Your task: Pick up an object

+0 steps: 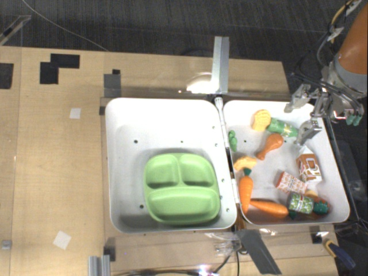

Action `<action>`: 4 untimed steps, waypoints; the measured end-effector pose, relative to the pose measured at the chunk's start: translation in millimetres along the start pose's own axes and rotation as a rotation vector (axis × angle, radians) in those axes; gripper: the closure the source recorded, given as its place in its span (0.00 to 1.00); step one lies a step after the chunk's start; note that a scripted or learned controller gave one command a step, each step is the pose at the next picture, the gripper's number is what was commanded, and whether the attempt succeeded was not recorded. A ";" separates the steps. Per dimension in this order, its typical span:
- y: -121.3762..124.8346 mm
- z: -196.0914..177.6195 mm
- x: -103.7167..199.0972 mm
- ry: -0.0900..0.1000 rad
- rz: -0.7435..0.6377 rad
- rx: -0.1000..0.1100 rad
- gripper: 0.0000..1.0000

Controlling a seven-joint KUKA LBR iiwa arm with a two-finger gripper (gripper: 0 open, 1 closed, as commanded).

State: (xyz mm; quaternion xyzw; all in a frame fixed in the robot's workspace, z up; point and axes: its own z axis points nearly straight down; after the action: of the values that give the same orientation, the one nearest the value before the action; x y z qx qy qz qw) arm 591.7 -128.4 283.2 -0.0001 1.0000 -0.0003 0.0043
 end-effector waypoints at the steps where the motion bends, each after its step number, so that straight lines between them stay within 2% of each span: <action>1: -34.9 178.4 33.9 -0.012 -0.050 0.003 0.00; 2: 21.1 192.8 30.8 -0.009 -0.076 0.000 0.00; 3: 28.5 191.0 96.7 -0.013 0.064 0.001 0.00; 4: 34.9 190.8 98.8 -0.018 0.042 0.005 0.00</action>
State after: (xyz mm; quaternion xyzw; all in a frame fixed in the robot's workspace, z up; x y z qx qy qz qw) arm 494.5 -93.7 91.5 0.0210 0.9997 -0.0029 0.0133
